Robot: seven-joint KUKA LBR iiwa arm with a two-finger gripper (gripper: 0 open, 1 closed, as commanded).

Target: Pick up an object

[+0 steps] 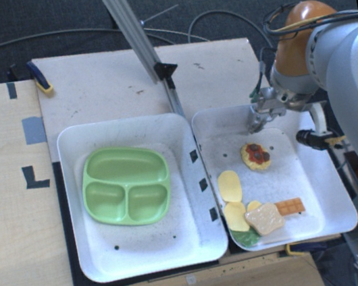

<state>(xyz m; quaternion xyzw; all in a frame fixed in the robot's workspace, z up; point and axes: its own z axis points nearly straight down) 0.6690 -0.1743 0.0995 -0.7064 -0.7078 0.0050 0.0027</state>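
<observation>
The claw (259,120) hangs at the right bin's (329,215) upper edge, just above the toy pizza (256,156); its grip state cannot be told.

— What are you looking at, surface-wise?

— Your two bins, left (74,212) and right (329,215), look like smooth white plastic with a faint sheen. The divided green plate (127,185) in the left one reads as glossy moulded plastic.

— And the food pieces?

— You'll see matt toy finishes: the yellow slices (230,187), the tan bread slice (266,218), the orange wafer (290,207).

— The rest of your bench?

— The benchtop (15,222) looks like pale matt wood grain. The slanted rail (131,27) is ribbed bare metal. The arm's shell (345,75) is smooth grey, and its orange band (304,14) shines.
</observation>
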